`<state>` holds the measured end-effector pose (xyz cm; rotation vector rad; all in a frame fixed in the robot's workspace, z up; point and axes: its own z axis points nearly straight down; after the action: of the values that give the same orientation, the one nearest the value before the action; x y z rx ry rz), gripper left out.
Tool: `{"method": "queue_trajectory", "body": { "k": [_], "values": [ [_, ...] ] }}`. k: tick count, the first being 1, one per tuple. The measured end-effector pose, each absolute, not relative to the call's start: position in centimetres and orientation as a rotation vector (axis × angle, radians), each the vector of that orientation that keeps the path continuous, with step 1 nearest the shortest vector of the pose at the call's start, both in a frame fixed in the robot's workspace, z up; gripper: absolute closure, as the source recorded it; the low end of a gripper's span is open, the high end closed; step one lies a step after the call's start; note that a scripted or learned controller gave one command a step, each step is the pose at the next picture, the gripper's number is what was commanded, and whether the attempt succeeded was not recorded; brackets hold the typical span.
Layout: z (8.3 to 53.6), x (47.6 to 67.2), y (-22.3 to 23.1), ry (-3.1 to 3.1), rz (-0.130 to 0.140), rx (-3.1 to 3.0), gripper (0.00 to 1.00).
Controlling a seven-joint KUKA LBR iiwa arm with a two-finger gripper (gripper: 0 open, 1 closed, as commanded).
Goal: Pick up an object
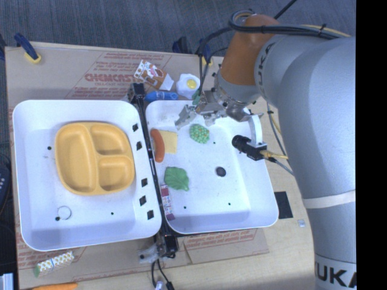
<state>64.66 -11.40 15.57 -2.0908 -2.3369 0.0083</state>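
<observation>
Bench, seen from above at a slant. Two shallow white bins sit side by side on a brown cardboard sheet point(91, 77).

Left bin point(24, 180): one yellow compartment tray point(94, 157), three sections, lying flat toward the far left of the bin floor. A small clear ring point(63, 212) rests near the bin's near-left corner, well apart from the tray.

Right bin point(254, 204): a red sausage-shaped piece point(158, 145) lies along the left wall, touching a pale yellow square slice point(170, 141) just to its right. A bumpy light-green ball point(199, 133) sits right of the slice, toward the far side. A flat dark-green leafy piece point(176, 178) lies nearer, below the slice. A small dark disc point(221, 172) rests on the floor to the right of the leafy piece, apart from it.

Arm: grey body with an orange band point(248, 53), reaching in from the right over the far edge of the right bin. Its gripper point(196, 109) hangs above the bin's far-left part, just beyond the light-green ball. Whether the fingers are released or clenched cannot be told; nothing is seen between them.

Outside the bins: a fried-egg toy point(189, 84), a blue item point(162, 95) and a small printed packet point(148, 73) lie on the cardboard beyond the right bin. A blue-and-yellow clamp point(27, 48) grips the far-left corner. A patterned wrapper point(54, 263) lies at the near-left edge.
</observation>
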Motion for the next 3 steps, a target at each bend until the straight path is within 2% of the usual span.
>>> {"method": "queue_trajectory", "body": {
  "k": [1,2,3],
  "values": [
    [9.1,65.2,-9.6,-2.287,0.007,-2.148,0.0],
    [10.2,65.3,-9.6,-2.292,0.008,-2.143,1.0],
    [10.2,65.3,-9.6,-2.292,0.008,-2.143,0.0]
  ]
}}
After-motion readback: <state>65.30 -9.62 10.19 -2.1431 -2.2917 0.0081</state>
